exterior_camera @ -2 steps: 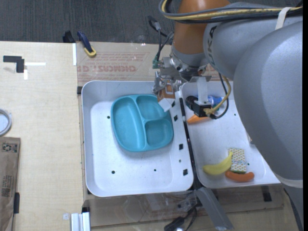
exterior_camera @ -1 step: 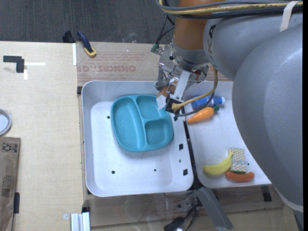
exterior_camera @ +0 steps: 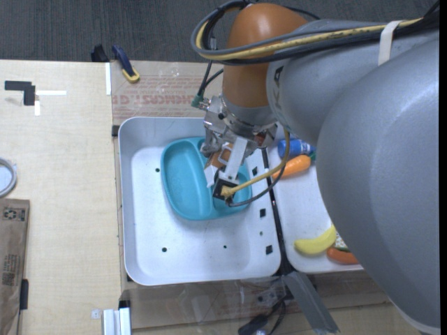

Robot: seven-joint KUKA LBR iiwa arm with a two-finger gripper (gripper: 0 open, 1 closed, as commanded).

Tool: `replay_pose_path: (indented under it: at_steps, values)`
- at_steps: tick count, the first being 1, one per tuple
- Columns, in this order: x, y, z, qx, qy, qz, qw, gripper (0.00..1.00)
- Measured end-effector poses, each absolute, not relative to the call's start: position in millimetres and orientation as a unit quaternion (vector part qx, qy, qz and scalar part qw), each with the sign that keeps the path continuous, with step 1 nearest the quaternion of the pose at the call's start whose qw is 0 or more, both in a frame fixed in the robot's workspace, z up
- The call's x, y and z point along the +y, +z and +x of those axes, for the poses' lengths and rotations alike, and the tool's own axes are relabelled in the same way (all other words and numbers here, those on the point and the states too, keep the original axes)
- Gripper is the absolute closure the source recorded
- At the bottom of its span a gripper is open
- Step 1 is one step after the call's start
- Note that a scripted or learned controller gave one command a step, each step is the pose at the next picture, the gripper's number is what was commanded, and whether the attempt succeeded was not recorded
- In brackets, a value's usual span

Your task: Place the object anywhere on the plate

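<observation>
The grey arm (exterior_camera: 363, 117) reaches in from the bench's right side, its orange band (exterior_camera: 255, 40) above the far rim of the left bin (exterior_camera: 143, 222). The wrist points down over the right part of that bin. The jaws hang just above the right rim of the blue plate (exterior_camera: 183, 180), and the wrist hardware hides them, so I cannot tell whether they stand wide or narrow, or whether anything sits between them.

The plate is a shallow oval dish lying on the left bin's floor, toward the bin's far right corner, its long side running from far to near. Its hollow shows plain blue.

In the right bin (exterior_camera: 304, 201), close to the wall shared with the left bin, lie a carrot (exterior_camera: 295, 165) and, just beyond it, a blue and white bottle (exterior_camera: 297, 147). Nearer the bench's front edge lies a banana (exterior_camera: 314, 243), with a red-orange thing (exterior_camera: 341, 256) just beside it, partly under the arm. Which of these is the object to place I cannot tell; all lie apart from the plate.

On the pale bench (exterior_camera: 56, 152), a tape roll (exterior_camera: 3, 178) and a brown packet (exterior_camera: 14, 246) sit at the left edge, and a blue and yellow tool (exterior_camera: 126, 64) lies at the far edge.
</observation>
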State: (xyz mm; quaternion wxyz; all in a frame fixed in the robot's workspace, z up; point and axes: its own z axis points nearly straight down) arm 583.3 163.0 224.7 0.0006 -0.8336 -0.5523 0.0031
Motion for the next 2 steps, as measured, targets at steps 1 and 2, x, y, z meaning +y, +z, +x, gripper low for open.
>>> replay_pose_path:
  at_steps: [1,2]
  values:
    - [117.1,186.0,583.2,-0.496,0.0033,-0.868,0.000,1.00]
    - [117.2,186.2,583.3,-0.496,0.0030,-0.868,0.000,0.00]
